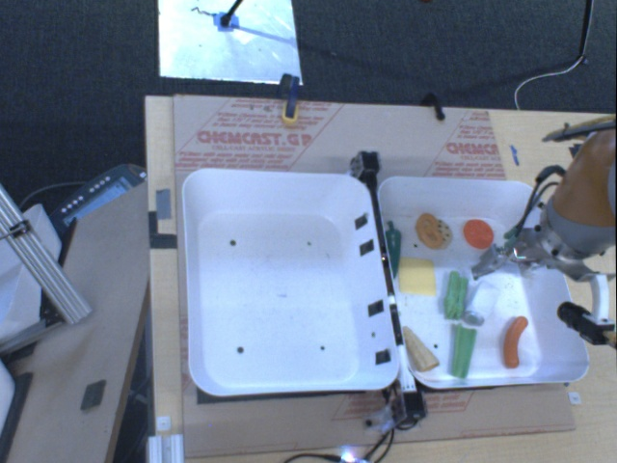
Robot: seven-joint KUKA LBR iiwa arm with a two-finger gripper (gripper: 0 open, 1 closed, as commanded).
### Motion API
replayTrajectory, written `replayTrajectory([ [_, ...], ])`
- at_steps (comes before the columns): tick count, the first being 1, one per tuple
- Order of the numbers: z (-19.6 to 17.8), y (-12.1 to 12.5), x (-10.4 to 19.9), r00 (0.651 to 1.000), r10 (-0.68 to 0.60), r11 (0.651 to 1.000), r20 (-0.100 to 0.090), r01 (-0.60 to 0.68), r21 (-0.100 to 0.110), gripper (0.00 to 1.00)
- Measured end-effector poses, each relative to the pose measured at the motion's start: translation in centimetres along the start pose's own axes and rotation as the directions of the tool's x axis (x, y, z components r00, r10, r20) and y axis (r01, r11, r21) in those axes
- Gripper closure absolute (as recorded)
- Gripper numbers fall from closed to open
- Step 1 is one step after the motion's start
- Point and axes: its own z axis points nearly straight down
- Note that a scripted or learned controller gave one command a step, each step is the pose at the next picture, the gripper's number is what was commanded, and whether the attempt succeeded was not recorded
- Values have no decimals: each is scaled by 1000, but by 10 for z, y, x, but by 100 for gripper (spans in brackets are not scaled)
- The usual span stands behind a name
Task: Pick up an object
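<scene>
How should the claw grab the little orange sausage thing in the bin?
Probably around the middle of the orange sausage, coming straight down from above. It lies flat and slim with bare floor on both long sides, so the claw could likely close across its narrow width.

both white bins (280, 201) before me look like smooth, slightly glossy plastic, sitting on a matt cardboard sheet (251, 135) printed in red over a pale wooden bench (159, 143), while the dark floor (67, 56) looks like rough carpet and my gripper (490, 261) dull metal.
</scene>
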Motion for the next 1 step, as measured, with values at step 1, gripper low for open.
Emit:
replayTrajectory([
  [1,3,46,44,1000,-16,1000,-2,16,-7,0],
])
